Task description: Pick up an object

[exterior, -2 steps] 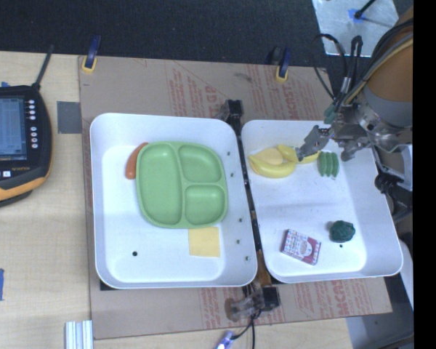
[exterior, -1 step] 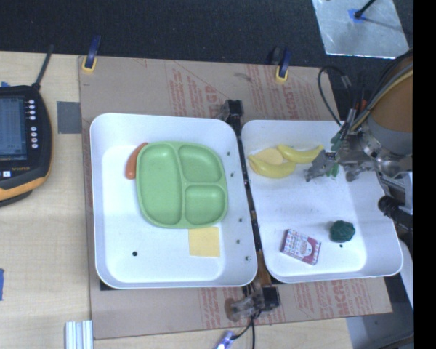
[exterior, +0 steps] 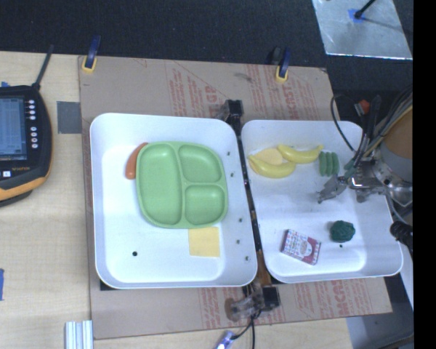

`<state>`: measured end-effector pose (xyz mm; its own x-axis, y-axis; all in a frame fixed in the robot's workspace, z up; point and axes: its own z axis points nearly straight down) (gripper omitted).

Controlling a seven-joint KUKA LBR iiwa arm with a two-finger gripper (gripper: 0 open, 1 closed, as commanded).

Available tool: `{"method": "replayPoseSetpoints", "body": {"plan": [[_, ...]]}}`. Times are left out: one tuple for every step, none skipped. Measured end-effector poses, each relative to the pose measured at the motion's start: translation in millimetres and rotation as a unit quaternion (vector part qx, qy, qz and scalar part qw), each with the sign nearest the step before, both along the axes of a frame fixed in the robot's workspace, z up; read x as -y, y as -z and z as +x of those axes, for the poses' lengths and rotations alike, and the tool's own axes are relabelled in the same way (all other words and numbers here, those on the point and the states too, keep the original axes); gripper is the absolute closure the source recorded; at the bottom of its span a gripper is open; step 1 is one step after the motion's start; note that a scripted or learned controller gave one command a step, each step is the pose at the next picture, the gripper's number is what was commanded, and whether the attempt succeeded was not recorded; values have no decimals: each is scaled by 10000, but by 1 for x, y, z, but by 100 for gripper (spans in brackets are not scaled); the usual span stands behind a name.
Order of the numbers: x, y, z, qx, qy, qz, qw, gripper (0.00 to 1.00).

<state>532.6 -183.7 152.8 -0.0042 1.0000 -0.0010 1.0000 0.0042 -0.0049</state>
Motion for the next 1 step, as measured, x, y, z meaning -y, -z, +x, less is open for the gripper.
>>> {"method": "replayPoseSetpoints", "body": {"plan": [[13,62,-38,-2,-2,9,10000,0]]}}
